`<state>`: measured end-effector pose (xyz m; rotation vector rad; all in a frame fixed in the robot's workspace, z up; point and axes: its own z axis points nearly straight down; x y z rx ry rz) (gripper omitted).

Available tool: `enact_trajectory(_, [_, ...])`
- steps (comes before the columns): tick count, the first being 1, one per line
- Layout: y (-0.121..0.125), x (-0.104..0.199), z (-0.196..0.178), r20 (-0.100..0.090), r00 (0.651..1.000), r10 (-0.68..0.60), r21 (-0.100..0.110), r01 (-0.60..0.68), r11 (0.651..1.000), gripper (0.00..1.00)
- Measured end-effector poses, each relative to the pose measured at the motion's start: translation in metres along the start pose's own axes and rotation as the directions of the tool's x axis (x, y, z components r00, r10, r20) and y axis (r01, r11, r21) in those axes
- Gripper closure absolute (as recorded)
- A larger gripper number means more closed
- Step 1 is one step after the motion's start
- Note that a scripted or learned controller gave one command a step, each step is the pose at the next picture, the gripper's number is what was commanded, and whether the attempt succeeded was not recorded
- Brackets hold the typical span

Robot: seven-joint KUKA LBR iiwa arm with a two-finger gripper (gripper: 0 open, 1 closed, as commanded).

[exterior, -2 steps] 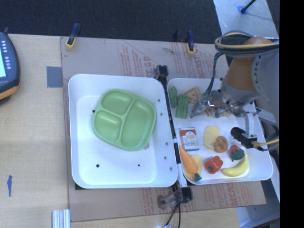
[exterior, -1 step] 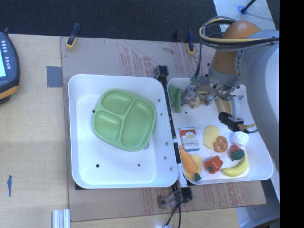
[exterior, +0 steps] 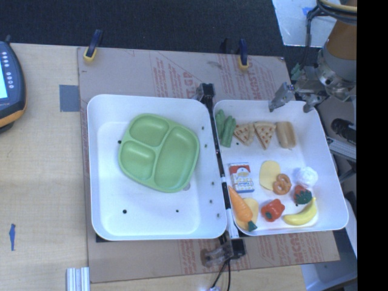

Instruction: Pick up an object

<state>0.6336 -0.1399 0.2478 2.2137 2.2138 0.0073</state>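
Holding toy food (exterior: 274,183): right bin (exterior: 330,156)

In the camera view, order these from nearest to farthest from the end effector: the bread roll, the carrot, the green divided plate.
From the end effector:
1. Bread roll, right bin, top row just below it.
2. Carrot, right bin's lower-left corner.
3. Green divided plate, in the left bin.

Robot lab: clamped cardboard (exterior: 182,71), pendant (exterior: 9,83)
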Motion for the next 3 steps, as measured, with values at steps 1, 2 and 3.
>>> enact_trajectory(1, [-0.035,0.047,0.076,-0.006,1.0,-0.007,0.022,0.007,1.0,0.0])
enact_trajectory(2, [-0.097,0.004,0.094,-0.005,1.0,0.0,0.021,0.0,1.0,0.0])
enact_trajectory(3, [-0.127,-0.007,0.155,-0.002,1.0,-0.004,0.008,0.004,1.0,0.0])
